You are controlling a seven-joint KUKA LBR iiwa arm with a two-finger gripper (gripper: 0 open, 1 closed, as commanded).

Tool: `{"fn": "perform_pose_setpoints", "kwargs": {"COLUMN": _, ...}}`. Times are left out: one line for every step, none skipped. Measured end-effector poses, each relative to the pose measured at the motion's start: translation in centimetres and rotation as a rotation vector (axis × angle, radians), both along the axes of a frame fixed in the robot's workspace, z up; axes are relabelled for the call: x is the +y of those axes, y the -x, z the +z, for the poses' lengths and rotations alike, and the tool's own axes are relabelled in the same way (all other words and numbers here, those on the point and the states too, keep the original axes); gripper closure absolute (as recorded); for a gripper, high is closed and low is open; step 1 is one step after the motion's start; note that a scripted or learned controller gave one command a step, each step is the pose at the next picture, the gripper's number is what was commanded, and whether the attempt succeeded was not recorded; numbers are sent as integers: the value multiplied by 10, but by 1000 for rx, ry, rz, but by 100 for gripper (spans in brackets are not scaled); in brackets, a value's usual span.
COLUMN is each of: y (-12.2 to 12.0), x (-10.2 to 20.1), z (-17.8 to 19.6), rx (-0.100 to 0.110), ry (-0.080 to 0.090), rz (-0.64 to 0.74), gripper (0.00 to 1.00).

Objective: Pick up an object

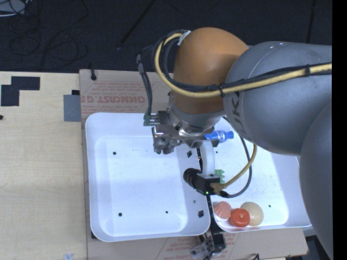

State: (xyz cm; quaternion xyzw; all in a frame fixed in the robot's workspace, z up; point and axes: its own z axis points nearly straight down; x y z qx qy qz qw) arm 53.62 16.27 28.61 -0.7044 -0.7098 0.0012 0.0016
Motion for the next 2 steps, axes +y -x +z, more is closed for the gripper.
{"fn": "perform_pose_setpoints", "kwargs": {"y": -56, "x": 67, "z": 52, "rx": -10, "ry": -1, "rz": -2, "gripper": 100}}
{"fn": "perform_pose_setpoints", "kwargs": {"y": -54, "x": 81, "z": 77, "rx": -4, "ry": 0, "rz": -6, "gripper": 100}}
